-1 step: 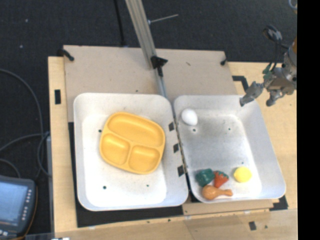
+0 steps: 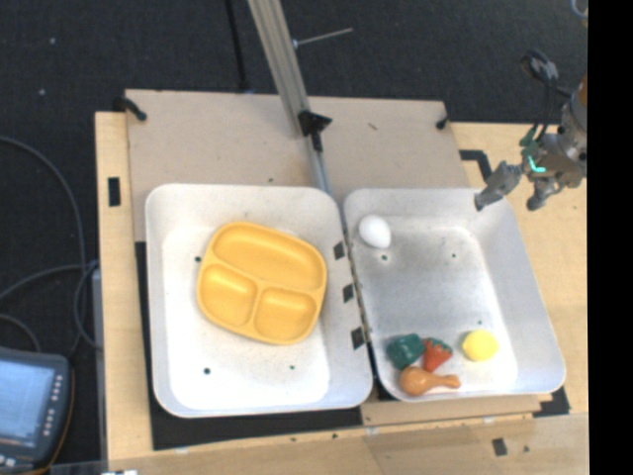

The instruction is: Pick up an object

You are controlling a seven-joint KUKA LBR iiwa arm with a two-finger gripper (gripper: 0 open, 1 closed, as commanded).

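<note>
In the left bin [image 2: 168, 295] we see a yellow divided plate [image 2: 261, 282] lying flat. In the right bin [image 2: 524, 295], a white egg [image 2: 374, 232] sits at the far left corner. Along the near edge lie a green toy [image 2: 404, 349], a red toy [image 2: 436, 352], an orange pear-shaped toy [image 2: 428, 382] and a yellow ball [image 2: 480, 345]. The gripper [image 2: 516, 192] hangs over the far right corner, fingers spread apart and nothing between them.

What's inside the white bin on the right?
The right bin holds a white egg, a yellow ball, a green toy, a red toy and an orange drumstick-shaped toy. Nothing looks hidden beneath them.
</note>
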